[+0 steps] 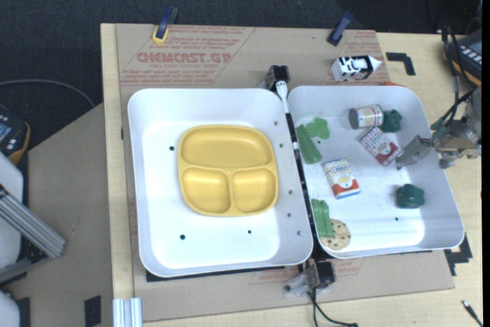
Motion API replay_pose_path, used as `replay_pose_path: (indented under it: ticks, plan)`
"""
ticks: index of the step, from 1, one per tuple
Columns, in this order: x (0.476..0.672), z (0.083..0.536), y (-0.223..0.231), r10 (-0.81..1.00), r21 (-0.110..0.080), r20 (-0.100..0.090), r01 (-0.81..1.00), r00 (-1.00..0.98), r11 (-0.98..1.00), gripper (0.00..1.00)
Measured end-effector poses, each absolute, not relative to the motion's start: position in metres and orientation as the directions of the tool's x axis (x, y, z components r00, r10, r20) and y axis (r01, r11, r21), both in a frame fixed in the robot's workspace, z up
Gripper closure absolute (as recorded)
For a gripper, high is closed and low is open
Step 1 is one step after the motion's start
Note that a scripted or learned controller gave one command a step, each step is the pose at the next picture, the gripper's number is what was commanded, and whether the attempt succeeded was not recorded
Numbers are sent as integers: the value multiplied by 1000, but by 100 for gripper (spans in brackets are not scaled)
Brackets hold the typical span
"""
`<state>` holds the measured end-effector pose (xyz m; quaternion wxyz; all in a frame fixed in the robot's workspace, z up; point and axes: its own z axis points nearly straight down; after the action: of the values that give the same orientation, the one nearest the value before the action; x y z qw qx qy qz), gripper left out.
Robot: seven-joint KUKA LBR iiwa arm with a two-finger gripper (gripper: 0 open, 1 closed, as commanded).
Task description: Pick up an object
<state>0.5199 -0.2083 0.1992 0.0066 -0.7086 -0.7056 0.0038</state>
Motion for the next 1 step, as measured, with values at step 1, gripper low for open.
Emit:
replay_pose_path:
  ticks: [1]
  plan:
    - [523, 207, -208, 1000, 0, 0, 1000, 0, 0, 0]
